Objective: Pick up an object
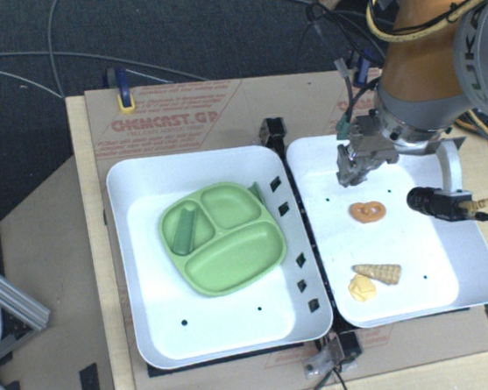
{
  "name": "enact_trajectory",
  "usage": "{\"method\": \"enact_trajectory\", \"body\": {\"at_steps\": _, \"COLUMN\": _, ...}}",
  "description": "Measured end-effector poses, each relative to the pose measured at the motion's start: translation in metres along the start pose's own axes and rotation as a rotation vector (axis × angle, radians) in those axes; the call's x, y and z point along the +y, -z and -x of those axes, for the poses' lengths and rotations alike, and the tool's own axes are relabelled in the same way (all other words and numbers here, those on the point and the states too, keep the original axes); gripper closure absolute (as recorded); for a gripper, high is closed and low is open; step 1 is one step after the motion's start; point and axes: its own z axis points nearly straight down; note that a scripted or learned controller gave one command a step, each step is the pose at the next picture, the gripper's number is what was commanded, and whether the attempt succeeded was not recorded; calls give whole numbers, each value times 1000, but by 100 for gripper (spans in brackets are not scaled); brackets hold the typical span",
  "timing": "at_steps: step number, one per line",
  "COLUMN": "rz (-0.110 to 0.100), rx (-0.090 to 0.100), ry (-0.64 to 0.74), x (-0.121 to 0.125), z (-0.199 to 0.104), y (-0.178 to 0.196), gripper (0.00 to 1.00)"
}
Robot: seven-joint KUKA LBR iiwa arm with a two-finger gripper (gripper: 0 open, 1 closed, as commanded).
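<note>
"CHEMCAST GP" board (164, 120) under bins (136, 247)

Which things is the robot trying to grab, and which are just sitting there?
Could be grabbed, all in the right bin:
- orange pretzel-shaped toy, just below the gripper
- tan cone-shaped toy
- small yellow toy

Just sitting there:
- green divided plate in the left bin
- black cylinder on the arm
- blue clamp at the board's edge

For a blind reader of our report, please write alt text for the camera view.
A grey and orange robot arm holds its pincer over the right bin, just above a small pretzel. Nearer the front of that bin lie a cone and a yellow piece. The left bin holds a green divided plate.
</note>
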Motion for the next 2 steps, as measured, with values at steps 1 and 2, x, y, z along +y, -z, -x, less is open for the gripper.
{"method": "enact_trajectory", "body": {"at_steps": 1, "rz": -2, "rx": 1, "ry": 1, "x": 2, "z": -55, "y": -5, "gripper": 100}}
{"method": "enact_trajectory", "body": {"at_steps": 2, "rz": 1, "rx": 0, "ry": 0, "x": 13, "z": -97, "y": -10, "gripper": 100}}
